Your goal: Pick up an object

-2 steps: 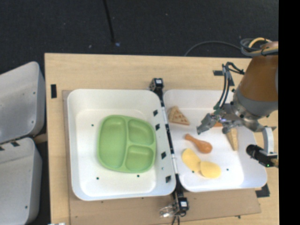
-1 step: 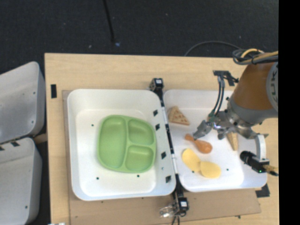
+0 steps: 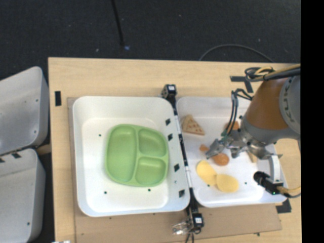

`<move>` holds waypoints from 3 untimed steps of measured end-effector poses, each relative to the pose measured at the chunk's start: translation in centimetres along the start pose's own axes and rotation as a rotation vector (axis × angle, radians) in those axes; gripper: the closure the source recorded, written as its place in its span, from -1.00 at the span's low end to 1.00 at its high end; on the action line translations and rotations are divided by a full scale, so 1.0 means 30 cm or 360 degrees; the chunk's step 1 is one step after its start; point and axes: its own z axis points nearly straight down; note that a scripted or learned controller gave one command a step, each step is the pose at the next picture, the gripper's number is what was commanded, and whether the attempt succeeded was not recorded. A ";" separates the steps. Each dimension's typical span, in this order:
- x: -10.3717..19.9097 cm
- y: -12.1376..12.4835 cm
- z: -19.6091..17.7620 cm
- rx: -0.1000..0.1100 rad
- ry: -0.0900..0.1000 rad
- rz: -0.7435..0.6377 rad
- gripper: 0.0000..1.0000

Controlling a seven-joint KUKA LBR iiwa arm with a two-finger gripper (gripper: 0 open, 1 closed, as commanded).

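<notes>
Arm: the grey arm [image 3: 271, 110], with its orange band, reaches in from the right and bends down over the right bin.
Claw: the claw [image 3: 223, 148] hangs low in the middle of the right bin [image 3: 215, 108], right above the orange piece; whether it is released or clenched I cannot tell.
Orange piece: a small round orange thing [image 3: 220, 160] lies on the floor of the right bin, just beneath the claw, and contact between them cannot be made out.
Yellow pieces: two flat yellow discs [image 3: 206, 171] and [image 3: 227, 183] lie side by side near the front of the right bin, just below the orange piece.
Wedge: a tan triangular slice [image 3: 192, 126] sits near the back left of the right bin, apart from the claw.
Left bin: the left bin [image 3: 91, 115] holds a green tray [image 3: 136, 155] with three compartments, lying flat in its middle.
Desk: both bins rest side by side on the wooden desk [image 3: 126, 75].
</notes>
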 end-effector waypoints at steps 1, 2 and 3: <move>-0.004 -0.001 0.086 -0.0002 0.0000 0.0002 -1.00; -0.007 0.003 0.045 -0.0010 0.0001 0.0011 1.00; -0.016 -0.006 -0.100 -0.0014 0.0000 0.0013 1.00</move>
